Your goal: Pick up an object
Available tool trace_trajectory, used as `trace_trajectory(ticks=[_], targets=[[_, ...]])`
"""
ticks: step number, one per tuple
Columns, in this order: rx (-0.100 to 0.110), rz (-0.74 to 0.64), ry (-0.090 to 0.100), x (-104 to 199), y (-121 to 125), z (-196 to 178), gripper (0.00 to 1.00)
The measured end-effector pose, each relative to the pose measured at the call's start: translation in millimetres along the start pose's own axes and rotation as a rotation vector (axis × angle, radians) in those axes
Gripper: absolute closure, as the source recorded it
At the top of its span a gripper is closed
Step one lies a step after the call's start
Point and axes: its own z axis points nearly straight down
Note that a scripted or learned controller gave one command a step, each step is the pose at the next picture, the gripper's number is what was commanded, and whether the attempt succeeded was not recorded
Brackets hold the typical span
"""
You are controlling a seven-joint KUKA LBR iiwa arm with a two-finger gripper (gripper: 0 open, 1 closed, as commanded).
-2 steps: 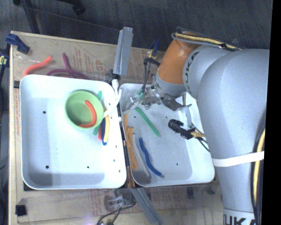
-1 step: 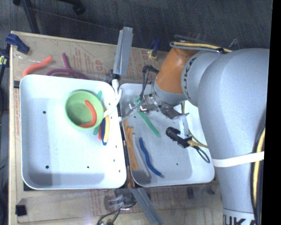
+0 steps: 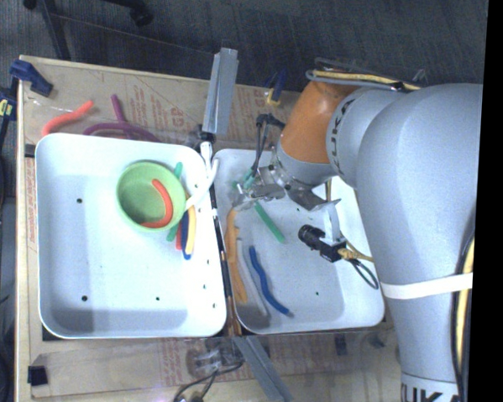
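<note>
The gripper (image 3: 250,190) hangs low over the far left corner of the right bin (image 3: 359,307), at the upper end of a slim green stick (image 3: 270,222) that runs down and to the right across the bin floor. The stick's top end lies right under the gripper, and something teal shows at the same spot, but the metal parts there are too small and cluttered to tell whether the stick is pinched, merely touched, or lying free beneath them. Whether the tool is spread or pressed together cannot be told from this angle.

Below the stick, a blue curved strip (image 3: 266,282) lies on the bin floor, bending toward the near edge. An orange-brown stick (image 3: 235,262) lies along the bin's left wall, well apart from the gripper. A black fitting with a cable (image 3: 321,240) sticks out from the wrist over the bin's middle.

The arm (image 3: 404,179) fills the right side, grey with its orange band (image 3: 310,123) just above the wrist.

In the left bin (image 3: 103,314), a green bowl (image 3: 147,195) sits near the far right corner with an orange-red curved piece (image 3: 164,201) resting in it. Yellow (image 3: 191,231), red and blue thin pieces lie bunched just beside the bowl, against the bin's right wall.

On the bench (image 3: 131,93) beyond the left bin lie an orange strip (image 3: 67,117) and a purple curved piece (image 3: 121,129).
</note>
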Motion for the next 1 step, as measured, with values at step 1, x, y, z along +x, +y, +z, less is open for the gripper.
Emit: trace_trajectory(ticks=[1], targets=[[0.001,0.002,-0.003,-2.2,-0.7,-0.5,0.00]])
